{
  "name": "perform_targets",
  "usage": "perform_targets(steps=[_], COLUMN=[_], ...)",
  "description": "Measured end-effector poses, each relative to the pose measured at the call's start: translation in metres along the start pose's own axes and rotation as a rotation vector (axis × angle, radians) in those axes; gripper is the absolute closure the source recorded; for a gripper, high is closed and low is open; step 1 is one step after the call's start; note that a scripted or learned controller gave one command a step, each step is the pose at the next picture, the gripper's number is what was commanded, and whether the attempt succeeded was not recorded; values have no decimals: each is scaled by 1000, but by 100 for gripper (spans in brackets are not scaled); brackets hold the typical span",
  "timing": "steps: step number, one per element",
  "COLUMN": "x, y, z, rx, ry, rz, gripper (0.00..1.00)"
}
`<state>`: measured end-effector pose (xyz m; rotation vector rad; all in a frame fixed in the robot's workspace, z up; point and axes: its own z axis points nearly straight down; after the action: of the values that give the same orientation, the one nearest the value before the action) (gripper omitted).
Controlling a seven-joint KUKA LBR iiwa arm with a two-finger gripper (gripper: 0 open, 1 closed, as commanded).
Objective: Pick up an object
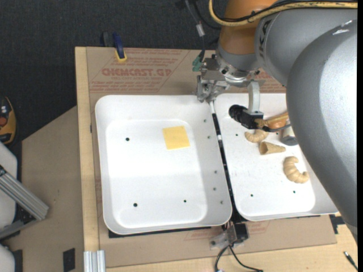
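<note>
1 pincer (pixel 205 94), hanging at the far end of the seam between the 2 bins, over the far right corner of the left bin (pixel 113 169). Opening: cannot tell from this slant, as its end reads as a single dark-and-silver cluster. No item is seen in its grip. Contact with the bin rim: cannot tell.

Nearest loose items lie in the right bin (pixel 266 200), all in its far half or toward its right side.
- Tan elongated piece (pixel 277 120), lying crosswise, its right end hidden under the grey arm (pixel 317 95).
- Small curved pale-brown pastry piece (pixel 255 135), just on the near side of the tan piece.
- Cone-shaped pale-brown piece (pixel 271 147), just beside the curved one. Whether the 2 touch: cannot tell.
- Croissant-shaped piece (pixel 295 170), nearer the viewer and further right, apart from the other 3, close to the arm's outline.

Left bin: 1 flat yellow square (pixel 176 137), lying slightly to the far side of centre, clear of every wall and well apart from the pincer.

Both bins rest on a brown board (pixel 153 67) with red print, which sits on the counter (pixel 54 169). 1 blue-and-yellow clamp (pixel 119 45) sits at the board's far edge, left of the pincer and well apart from it.
</note>
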<state>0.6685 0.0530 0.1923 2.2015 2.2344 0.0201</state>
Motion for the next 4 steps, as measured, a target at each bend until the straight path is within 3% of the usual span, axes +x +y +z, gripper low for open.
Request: perform_targets(steps=[1,2,3,4], x=[65,68,130,173], y=[-53,-91,-87,-173], z=[73,-109,5,85], rx=[24,-4,25,30], ry=[-3,-1,-6,-7], rz=[8,11,9,9], gripper=[100,100,100,100])
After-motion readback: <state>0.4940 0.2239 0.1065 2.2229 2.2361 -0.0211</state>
